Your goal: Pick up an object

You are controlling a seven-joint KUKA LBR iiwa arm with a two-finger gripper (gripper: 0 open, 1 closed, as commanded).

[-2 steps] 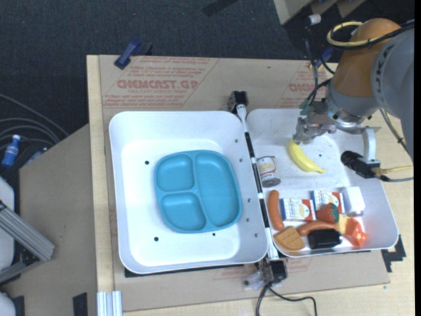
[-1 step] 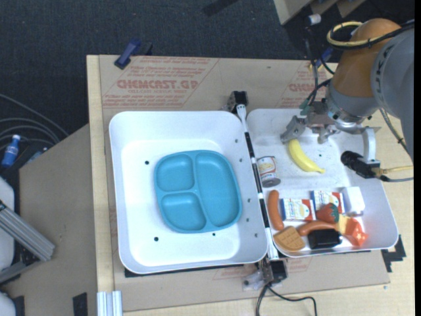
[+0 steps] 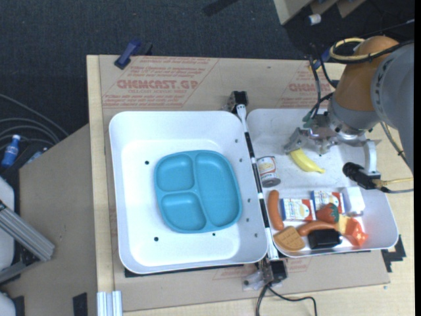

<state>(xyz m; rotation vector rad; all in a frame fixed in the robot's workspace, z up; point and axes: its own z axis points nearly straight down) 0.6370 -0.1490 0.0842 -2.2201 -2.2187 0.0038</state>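
Gripper (image 3: 314, 139) hangs low in the right bin (image 3: 385, 209), just above the upper end of the banana (image 3: 307, 161); whether its fingers stand apart or together I cannot tell. That small yellow banana lies tilted on bare floor near the bin's middle. It looks like a light, smooth plastic toy, likely stiff and a little slippery, so a hold across its thick middle seems safest. A small can (image 3: 266, 171) lies close at its left; a sausage (image 3: 275, 210) and cartons (image 3: 309, 207) crowd below.
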